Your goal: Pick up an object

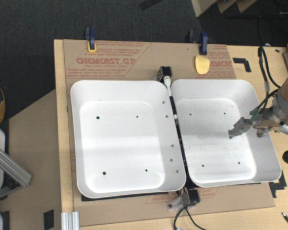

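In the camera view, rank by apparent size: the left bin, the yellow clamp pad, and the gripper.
1. Left bin
2. Gripper, though it sits nearer the camera, so this is less sure
3. Yellow clamp pad

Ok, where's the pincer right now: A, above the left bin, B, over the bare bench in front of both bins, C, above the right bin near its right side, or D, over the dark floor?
C: the pincer sits over the right bin, toward its right side.
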Controlling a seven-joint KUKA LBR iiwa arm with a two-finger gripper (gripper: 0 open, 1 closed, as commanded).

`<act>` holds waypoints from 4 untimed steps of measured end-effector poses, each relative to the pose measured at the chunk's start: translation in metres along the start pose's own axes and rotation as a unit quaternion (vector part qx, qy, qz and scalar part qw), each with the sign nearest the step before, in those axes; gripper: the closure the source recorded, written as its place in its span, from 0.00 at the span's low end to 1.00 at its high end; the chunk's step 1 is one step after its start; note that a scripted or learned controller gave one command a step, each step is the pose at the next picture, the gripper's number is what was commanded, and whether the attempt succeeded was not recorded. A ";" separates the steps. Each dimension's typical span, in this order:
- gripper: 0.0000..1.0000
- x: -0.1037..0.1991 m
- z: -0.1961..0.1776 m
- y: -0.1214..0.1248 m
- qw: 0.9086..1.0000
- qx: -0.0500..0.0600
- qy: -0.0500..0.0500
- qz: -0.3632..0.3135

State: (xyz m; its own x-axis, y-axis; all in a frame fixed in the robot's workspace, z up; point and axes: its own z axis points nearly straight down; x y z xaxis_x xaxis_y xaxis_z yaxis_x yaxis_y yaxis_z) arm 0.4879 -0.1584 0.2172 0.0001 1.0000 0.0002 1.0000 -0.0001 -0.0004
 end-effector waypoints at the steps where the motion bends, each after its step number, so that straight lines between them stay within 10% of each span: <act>1: 1.00 0.000 -0.011 0.001 1.000 -0.001 -0.001 0.000; 2: 1.00 0.053 -0.169 -0.007 1.000 -0.011 -0.001 -0.004; 3: 1.00 0.123 -0.053 0.001 1.000 0.005 0.002 -0.004; 4: 1.00 0.174 -0.178 -0.008 1.000 -0.007 0.001 -0.004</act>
State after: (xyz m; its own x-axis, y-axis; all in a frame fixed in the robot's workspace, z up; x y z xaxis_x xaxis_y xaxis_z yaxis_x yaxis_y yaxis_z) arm 0.4801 0.0151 0.3948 -0.0080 1.0000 0.0021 0.9999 0.0080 0.0145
